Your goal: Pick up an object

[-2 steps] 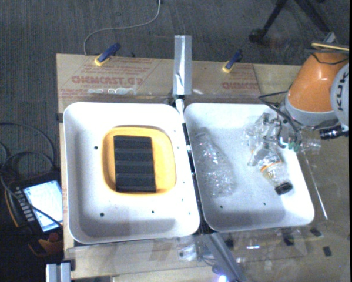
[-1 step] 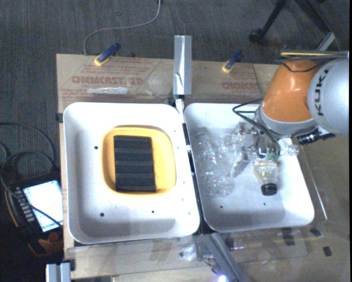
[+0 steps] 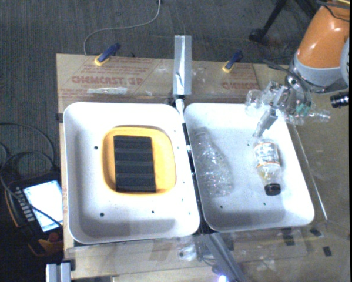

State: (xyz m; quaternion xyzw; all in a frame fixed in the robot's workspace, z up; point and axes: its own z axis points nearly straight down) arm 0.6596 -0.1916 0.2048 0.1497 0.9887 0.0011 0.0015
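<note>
The two white bins sit side by side so that things can be lifted from one and dropped in the other; I take the divider rail [image 3: 182, 75] between them as the landmark. Left of the rail, the left bin [image 3: 81, 157] holds the largest item — a yellow tray with a black ribbed insert [image 3: 138, 160], lying flat near the bin's middle. Right of the rail, the right bin [image 3: 293, 210] holds two smaller things: a clear crumpled plastic bottle [image 3: 211, 163] lying just beside the rail, hard to make out against the white floor, and a small bottle with a dark cap [image 3: 267, 166] lying on its side further right, cap pointing toward the near wall.

The gripper [image 3: 268, 119] hangs over the far right part of that bin, just beyond the small bottle — probably lined up for a descent on it. Its fingers [image 3: 264, 125] are translucent and blurred; whether they stand apart or together I cannot tell. Nothing shows between them.
</note>
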